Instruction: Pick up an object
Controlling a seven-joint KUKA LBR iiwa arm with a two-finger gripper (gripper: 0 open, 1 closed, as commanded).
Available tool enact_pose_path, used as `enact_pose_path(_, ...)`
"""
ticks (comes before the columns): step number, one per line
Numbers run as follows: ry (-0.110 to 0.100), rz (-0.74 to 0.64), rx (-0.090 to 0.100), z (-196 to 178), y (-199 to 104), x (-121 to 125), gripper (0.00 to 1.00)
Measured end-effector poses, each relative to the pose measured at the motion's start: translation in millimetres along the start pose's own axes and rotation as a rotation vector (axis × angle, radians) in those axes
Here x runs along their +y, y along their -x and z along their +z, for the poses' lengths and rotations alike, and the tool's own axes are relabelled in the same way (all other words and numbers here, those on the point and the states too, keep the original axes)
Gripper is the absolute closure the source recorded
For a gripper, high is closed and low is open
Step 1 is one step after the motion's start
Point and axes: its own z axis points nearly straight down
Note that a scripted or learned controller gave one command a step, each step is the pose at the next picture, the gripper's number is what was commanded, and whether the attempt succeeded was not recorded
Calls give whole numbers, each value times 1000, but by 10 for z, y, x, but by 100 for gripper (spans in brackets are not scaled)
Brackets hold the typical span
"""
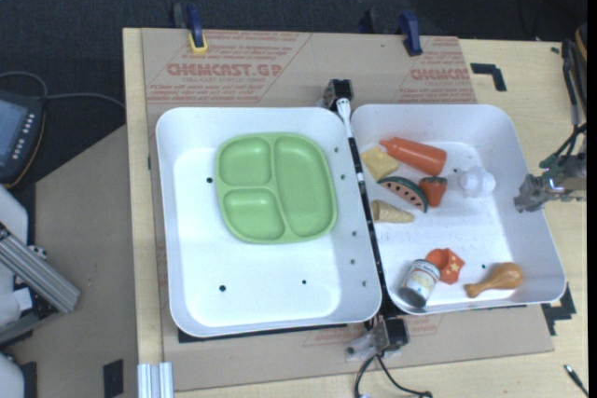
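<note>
The right bin holds several small items. An orange carrot lies near the top, with a yellow cheese wedge to its left. Below them are a watermelon slice and a red strawberry-like piece. A pale wedge lies below those, and a clear plastic piece sits to the right. Near the front lie a tin can, a red-orange piece and a tan drumstick. My gripper hangs at the bin's right rim, apart from every item.
The left bin bears a green divided plate. Both bins rest on a cardboard sheet held by blue clamps at the back edge. Cables run along the far right side, and a dark device sits off the bench at the left.
</note>
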Motion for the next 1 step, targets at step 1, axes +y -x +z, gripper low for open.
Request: enact_pose_path(1,-4,0,2,-197,4,11,100)
